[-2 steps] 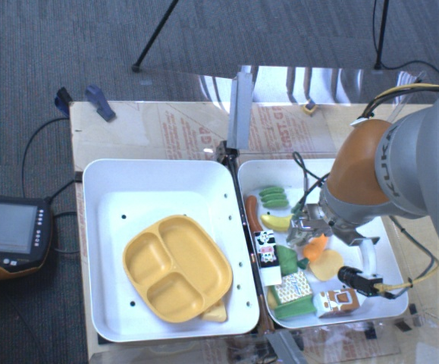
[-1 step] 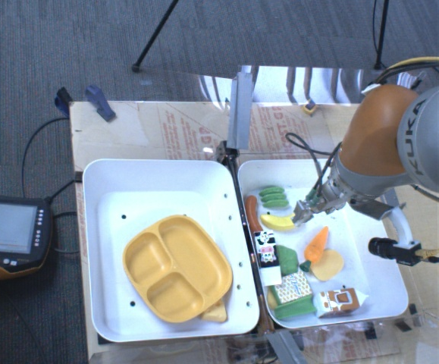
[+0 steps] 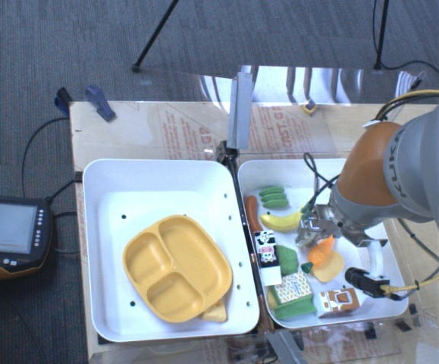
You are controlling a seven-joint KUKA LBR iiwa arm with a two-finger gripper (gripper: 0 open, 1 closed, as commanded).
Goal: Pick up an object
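The right bin (image 3: pixel 321 169) holds several toy foods: a yellow banana (image 3: pixel 281 221), a green pea pod (image 3: pixel 274 196), a brown sausage (image 3: pixel 252 212), a black-and-white milk carton (image 3: pixel 264 249), a green block (image 3: pixel 286 258), an orange carrot (image 3: pixel 321 252), a pale yellow piece (image 3: pixel 330 268), a patterned box (image 3: pixel 293 287) and an orange-and-white carton (image 3: pixel 337 300). My gripper (image 3: pixel 312 232) reaches down into this bin, between the banana's right end and the carrot. The wrist hides its tips, and nothing shows as held.
The left bin (image 3: pixel 113 196) bears a yellow divided plate (image 3: pixel 177 266), with a yellow wedge (image 3: pixel 216 315) peeking from under its lower edge. A metal post (image 3: pixel 240 116) stands behind the seam between the bins. A teach pendant (image 3: pixel 8 233) lies off the bench at left.
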